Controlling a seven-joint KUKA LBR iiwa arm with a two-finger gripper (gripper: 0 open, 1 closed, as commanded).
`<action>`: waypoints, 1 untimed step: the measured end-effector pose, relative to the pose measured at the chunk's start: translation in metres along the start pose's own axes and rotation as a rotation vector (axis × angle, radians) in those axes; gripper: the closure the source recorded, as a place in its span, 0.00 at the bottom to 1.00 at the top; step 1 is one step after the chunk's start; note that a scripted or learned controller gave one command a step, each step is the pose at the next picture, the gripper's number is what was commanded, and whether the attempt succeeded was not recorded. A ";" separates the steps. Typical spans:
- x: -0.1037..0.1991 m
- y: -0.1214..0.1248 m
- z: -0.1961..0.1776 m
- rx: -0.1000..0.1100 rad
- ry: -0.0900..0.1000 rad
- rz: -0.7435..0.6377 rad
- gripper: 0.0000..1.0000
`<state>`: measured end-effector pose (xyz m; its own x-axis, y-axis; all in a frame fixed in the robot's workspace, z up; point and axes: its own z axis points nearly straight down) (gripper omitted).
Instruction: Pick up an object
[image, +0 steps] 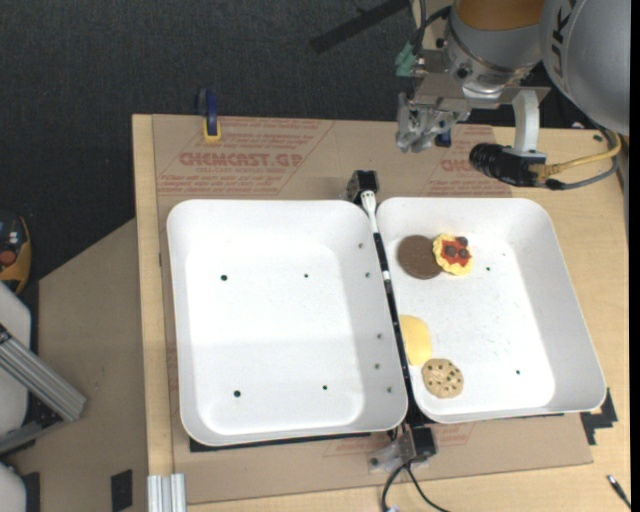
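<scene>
Gripper (424, 135) above right bin's (560, 300) far rim, finger state unclear; four items hug its left wall, right half open.

- The surface (250, 150) is a tan board with faded red lettering along its far edge.
- Two shallow white bins lie side by side on it, touching: the left bin (280, 320) and the right bin (530, 300).
- A blue and yellow clamp (209, 112) grips the far edge, beyond the left bin.
</scene>
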<state>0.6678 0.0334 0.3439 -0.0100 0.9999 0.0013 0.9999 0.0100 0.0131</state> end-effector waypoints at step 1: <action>0.105 -0.003 0.062 0.020 0.002 -0.001 1.00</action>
<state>0.6646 0.1384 0.2816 -0.0106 0.9999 0.0036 0.9999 0.0106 -0.0072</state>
